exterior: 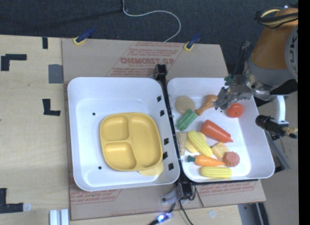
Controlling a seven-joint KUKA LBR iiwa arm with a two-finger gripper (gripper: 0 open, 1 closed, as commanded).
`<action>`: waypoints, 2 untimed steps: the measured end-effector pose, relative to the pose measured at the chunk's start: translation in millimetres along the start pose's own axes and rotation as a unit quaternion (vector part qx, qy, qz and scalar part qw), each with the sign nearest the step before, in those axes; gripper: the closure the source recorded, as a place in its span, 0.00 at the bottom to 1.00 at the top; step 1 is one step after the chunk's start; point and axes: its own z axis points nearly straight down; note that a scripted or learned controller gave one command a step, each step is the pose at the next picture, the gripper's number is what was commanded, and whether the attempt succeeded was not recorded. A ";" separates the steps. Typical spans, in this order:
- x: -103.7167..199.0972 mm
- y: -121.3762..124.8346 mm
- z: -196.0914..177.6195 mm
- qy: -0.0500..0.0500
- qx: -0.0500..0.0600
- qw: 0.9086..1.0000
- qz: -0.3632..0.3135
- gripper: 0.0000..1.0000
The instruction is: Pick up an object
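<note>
Tomato (235, 110) lies just beside fingers (224, 99).

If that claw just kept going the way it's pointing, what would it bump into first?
Probably the drumstick-shaped toy: the gripper points left and down, right at its near end. Height above it is unclear.

Toy food in the right bin, divided plate in the left

The gripper (226, 98) hangs over the right bin's (259, 144) far edge, beside a red tomato (235, 110); the yellow plate (131, 140) fills the left bin (82, 122).
</note>
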 end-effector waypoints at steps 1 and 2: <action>55.0 -10.1 -1.4 0.000 0.000 1.000 0.000 1.00; 75.1 -4.6 11.5 -0.001 0.001 1.000 0.001 1.00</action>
